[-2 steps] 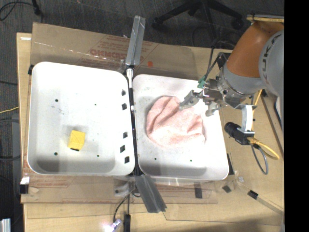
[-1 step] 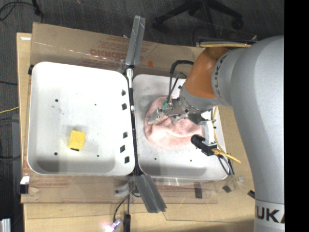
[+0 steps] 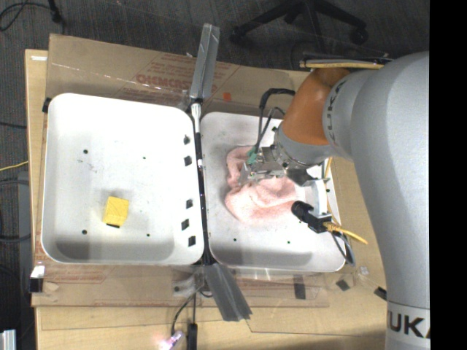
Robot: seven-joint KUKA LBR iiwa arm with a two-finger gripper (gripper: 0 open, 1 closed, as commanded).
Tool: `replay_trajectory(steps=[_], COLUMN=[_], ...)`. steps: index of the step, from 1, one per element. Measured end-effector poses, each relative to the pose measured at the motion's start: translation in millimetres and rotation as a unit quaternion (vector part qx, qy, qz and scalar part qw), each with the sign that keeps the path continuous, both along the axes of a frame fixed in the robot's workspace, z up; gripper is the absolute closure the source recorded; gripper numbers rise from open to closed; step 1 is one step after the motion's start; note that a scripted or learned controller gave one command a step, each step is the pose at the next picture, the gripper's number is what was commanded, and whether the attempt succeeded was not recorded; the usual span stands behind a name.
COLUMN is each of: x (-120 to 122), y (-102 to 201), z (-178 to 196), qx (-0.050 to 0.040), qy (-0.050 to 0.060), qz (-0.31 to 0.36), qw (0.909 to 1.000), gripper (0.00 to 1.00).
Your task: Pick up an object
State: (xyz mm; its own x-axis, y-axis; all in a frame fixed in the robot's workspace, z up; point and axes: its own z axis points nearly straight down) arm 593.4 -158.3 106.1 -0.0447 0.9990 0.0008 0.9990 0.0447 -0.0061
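The grey arm point(image 3: 372, 159) sweeps in huge from the right, orange band above the wrist, bent down over the right bin point(image 3: 219, 232); the left bin point(image 3: 66, 122) sits alongside, the two touching along the centre divider, all on a cardboard-covered bench point(image 3: 109, 57).

Down in the right bin lies a crumpled pink cloth point(image 3: 266, 195), spread across the middle and upper part of the floor; that looks like the target, and the gripper point(image 3: 255, 168) is planted right on its upper edge, low among the folds; whether it is clenched or released I cannot tell from up here, the wrist housing and cable crowd the spot.

Over in the left bin, well apart from the action, a small yellow block point(image 3: 116, 211) sits alone near the lower left.

Now the risks, as I judge them; soft cloth can slide out of a shallow pinch, so a lift might come up with nothing; a grab on only one fold could let the rest drag and pull free; the contact is near the cloth's edge, not its bulk, and that makes slipping likelier; pressing too deep could scrape the bin floor.
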Motion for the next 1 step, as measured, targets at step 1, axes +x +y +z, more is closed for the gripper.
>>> replay_trajectory(steps=[1], x=[62.3], y=[57.2], z=[84.6], qx=[0.0001], qy=[-0.002], qz=[-0.011], qw=[0.9999], gripper=[1.0])
